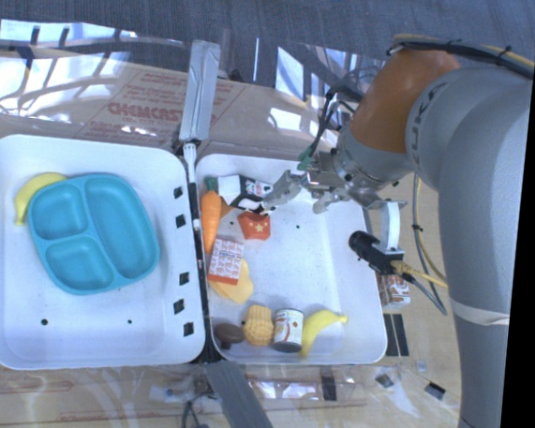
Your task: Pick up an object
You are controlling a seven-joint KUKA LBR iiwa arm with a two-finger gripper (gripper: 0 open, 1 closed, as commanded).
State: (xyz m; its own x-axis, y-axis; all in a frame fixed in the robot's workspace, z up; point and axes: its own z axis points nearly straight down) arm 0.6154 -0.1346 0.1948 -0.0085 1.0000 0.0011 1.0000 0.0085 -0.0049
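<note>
Several candidates in our right bin (359, 292): carrot (210, 218), red block (255, 226), can (287, 330); gripper (282, 189) hovers above the block, approach step; we cannot tell its pincer state; next, descend.

Arm (446, 122) reaching in, gripper (284, 189) low, state unclear.

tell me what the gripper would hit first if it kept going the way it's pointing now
The gripper points toward the left side of the right bin. Straight on, it would probably meet the small red object or the carrot beside it first; depth is unclear from this one view.
</note>
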